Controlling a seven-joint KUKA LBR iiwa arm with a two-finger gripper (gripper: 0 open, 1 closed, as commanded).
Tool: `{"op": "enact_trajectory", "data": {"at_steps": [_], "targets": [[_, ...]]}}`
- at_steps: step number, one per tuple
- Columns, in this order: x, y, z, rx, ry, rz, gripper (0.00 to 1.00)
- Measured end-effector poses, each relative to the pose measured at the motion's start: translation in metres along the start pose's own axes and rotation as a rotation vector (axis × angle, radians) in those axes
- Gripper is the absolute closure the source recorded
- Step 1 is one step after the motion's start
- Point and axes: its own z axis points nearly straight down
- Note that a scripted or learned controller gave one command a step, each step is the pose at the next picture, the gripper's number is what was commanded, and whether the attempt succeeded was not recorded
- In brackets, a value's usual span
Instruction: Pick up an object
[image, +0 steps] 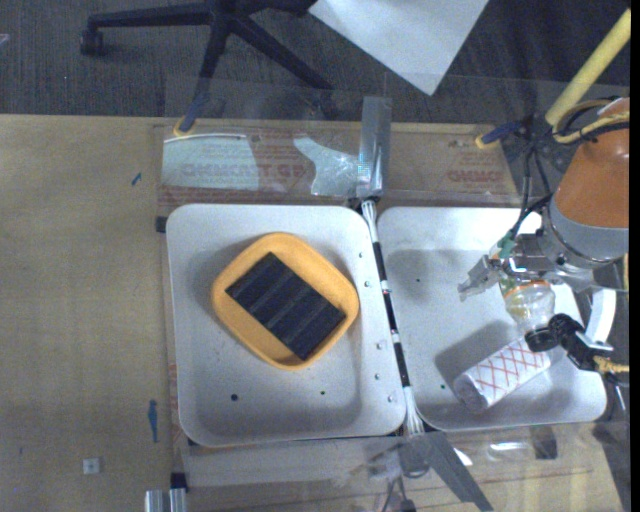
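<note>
Two white bins, one orange dish, one checked roll

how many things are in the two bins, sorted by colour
Orange with a dark slatted panel: 1, the pad in the left bin
White with red lattice print: 1, the roll in the right bin
Total: 2
</note>
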Motion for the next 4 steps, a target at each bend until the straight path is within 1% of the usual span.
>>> {"op": "enact_trajectory", "data": {"at_steps": [1, 2, 3, 4], "targets": [[0.005, -0.060, 0.105, -0.004, -0.002, -0.040, 0.00], [0.018, -0.012, 0.114, -0.013, -0.003, -0.049, 0.00], [0.016, -0.012, 0.105, -0.015, -0.003, -0.044, 1.00], [0.032, 0.036, 0.018, -0.005, -0.003, -0.271, 1.00]]}}
